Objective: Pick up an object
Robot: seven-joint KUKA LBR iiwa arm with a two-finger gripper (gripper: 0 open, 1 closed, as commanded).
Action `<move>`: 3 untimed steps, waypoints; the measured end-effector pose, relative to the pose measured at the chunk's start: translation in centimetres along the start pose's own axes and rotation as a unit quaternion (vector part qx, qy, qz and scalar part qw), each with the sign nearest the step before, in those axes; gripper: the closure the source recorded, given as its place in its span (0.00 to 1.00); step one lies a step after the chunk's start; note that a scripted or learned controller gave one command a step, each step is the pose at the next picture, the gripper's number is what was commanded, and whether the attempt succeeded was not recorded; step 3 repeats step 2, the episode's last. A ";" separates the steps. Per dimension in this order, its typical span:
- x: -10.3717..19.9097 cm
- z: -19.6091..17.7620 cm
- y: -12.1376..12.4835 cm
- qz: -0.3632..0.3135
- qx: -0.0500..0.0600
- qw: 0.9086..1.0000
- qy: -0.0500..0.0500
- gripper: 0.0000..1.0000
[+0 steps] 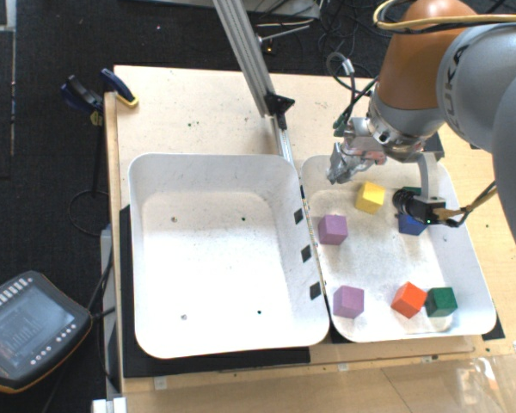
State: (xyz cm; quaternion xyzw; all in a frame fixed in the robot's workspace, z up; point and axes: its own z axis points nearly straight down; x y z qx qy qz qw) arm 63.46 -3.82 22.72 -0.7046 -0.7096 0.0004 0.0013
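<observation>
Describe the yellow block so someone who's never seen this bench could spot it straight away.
Start at the right-hand white bin, the one holding the coloured blocks. Look to its far end, just below the arm's tool. The yellow block sits there, the only yellow one, with a blue block to its right and a purple block nearer the camera.

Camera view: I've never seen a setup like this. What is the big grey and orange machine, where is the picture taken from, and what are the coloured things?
One fixed camera looks down at a slant on a bench. The grey and orange machine is a robot arm reaching in from the right. Its gripper hangs over the far end of the right bin; nothing can be seen between its fingers. That bin holds small blocks: a yellow block, a blue block, two purple blocks, an orange block and a green block. Beside it is the left bin.
</observation>
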 end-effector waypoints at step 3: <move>10.4 0.0 -1.8 0.000 0.000 1.000 0.000 1.00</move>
